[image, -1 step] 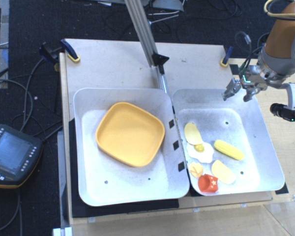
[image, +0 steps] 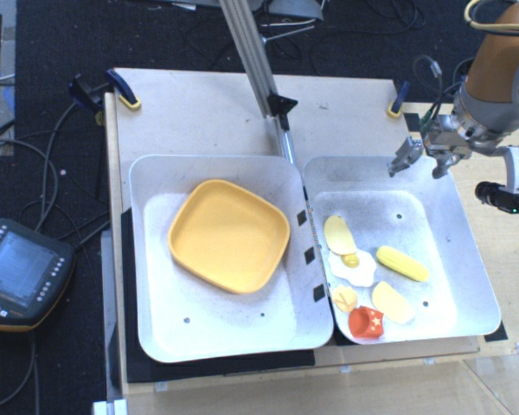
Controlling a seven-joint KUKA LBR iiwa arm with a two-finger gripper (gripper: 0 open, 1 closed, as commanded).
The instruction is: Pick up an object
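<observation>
Nearest the camera, at the front edge of the right bin (image: 467, 232), a small white plate (image: 339, 318) sits in the front left corner with toy food heaped on and around it. A red piece (image: 365, 322) lies at the very front, touching a pale yellow wedge (image: 392, 303) on its right and a small yellow bit (image: 344, 297) on its left. Just behind those is a fried egg (image: 357, 267), white with a yellow yolk, and behind the egg a pale yellow oval slice (image: 336, 233) that overlaps it. To the right of the egg, apart from it, a yellow corn-like piece (image: 402, 263) lies on the bin floor, roughly at mid-bin.

In the left bin (image: 151, 232), a large yellow square plate (image: 229, 235) with rounded corners rests near the middle, a little toward the wall shared with the right bin.

Farther back, my gripper (image: 421, 159) hangs over the rear edge of the right bin, near its back right corner, well apart from all the food. My two fingers are spread wide, pointing down, with nothing between them. My grey wrist and orange band (image: 495, 63) rise behind, toward the bench's (image: 208, 111) back right corner.

At the bench's rear edge, clamps sit at both corners, and a metal pole (image: 251, 46) slants up from between the bins.
</observation>
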